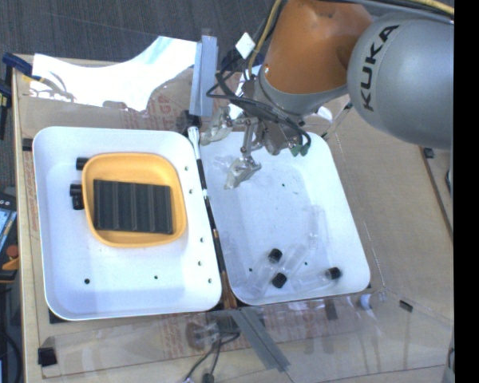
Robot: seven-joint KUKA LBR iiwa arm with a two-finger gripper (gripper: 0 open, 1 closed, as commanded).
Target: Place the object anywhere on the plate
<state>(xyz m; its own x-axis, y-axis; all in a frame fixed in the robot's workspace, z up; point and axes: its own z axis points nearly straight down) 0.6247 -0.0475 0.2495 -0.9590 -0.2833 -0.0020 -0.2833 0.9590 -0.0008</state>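
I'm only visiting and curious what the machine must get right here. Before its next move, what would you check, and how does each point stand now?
1. Plate in the left bin, upright and reachable: ok.
2. Plate free to receive: not ok, a dark ribbed block lies on it.
3. Object to pick: cannot tell; clear item with black caps lies in the right bin.
4. Gripper over the right bin: ok.
5. Gripper holding something: cannot tell.
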